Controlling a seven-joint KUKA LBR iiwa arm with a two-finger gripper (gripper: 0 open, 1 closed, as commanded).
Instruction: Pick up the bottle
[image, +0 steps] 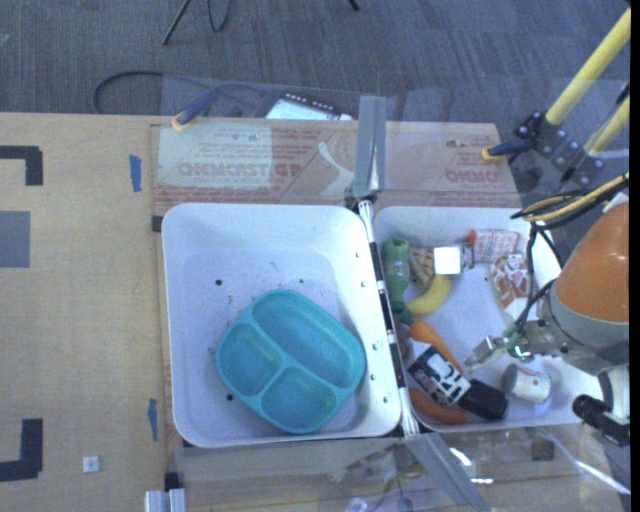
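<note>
Hand low in right bin, finger state impossible to tell.
Green bottle lying well apart, up-left by the divider, beside banana.

The divided tray lies in the left bin; the bottle lies in the right bin.

At three o'clock your arm runs off frame; the end effector fingers are too small to read.
</note>
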